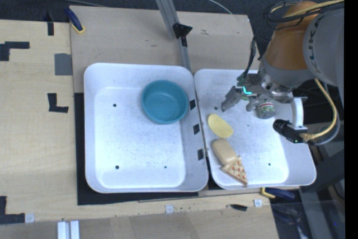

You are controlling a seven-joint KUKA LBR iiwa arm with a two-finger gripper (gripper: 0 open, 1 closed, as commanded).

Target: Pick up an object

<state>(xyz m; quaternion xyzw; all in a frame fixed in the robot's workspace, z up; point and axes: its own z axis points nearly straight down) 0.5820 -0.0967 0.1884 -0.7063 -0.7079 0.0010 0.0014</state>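
The claw (241, 99) hangs over the right bin (279, 176), fingers spread, gripping nothing. Just beside it lies a yellow oval (220, 126); nearer the front lie a tan piece (222, 149) and a pizza slice (235, 170). The left bin (106, 137) holds a blue bowl (164, 101).

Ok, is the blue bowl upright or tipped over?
Upright. The blue bowl sits in the left bin with its round rim facing up and its inside showing. Nothing can be seen in it.
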